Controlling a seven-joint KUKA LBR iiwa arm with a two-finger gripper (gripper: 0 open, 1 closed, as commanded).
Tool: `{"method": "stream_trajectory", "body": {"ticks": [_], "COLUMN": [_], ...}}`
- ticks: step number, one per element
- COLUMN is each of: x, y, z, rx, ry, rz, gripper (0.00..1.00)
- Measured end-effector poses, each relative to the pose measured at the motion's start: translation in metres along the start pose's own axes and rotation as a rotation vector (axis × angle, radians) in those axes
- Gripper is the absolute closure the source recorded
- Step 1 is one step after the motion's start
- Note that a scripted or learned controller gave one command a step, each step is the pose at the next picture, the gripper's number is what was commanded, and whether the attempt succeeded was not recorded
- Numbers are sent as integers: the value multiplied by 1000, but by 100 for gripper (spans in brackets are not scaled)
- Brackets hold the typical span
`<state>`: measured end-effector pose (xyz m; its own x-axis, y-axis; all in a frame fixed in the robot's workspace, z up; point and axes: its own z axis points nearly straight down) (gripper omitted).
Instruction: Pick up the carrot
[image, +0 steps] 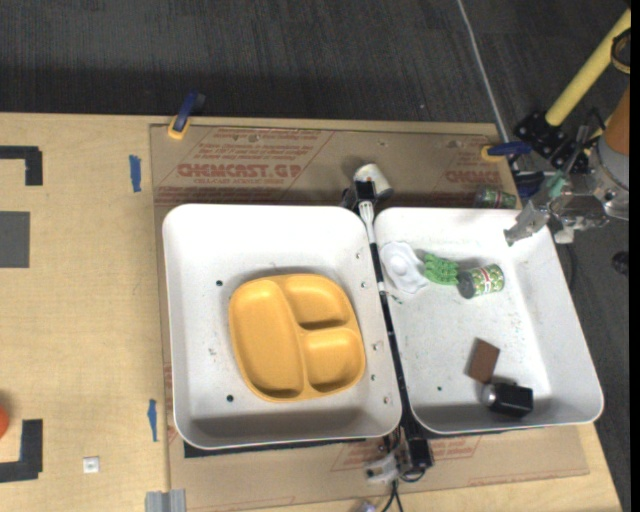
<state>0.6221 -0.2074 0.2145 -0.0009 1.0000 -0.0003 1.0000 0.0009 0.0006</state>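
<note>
My gripper (540, 222) hangs over the far right corner of the right bin (560, 330), and I see nothing in it. In that bin lie a white object (402, 268), a green knobbly item (437, 268) and a small can with a green label (482, 281), all close together at the far left. A brown block (484, 359) and a black object (510, 398) lie near the bin's front edge. None of these is plainly orange or carrot-shaped.
The left bin (190, 300) holds a yellow divided tray (296, 335). A small red-orange thing (3, 423) shows at the bench's left edge. Clamps and cables (545, 135) crowd the area behind the gripper. A black and white fitting (368, 183) sits between the bins at the back.
</note>
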Motion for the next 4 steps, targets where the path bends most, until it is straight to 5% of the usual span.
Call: {"method": "stream_trajectory", "body": {"ticks": [1,2,3,4], "x": [0,6,19,85], "y": [1,-55,-101,-143], "z": [-11,-76,-11,-30], "rx": [-3,0,2,4], "ry": [-2,-1,1,2], "rz": [-2,155,69,375], "gripper": [100,100,100,100]}}
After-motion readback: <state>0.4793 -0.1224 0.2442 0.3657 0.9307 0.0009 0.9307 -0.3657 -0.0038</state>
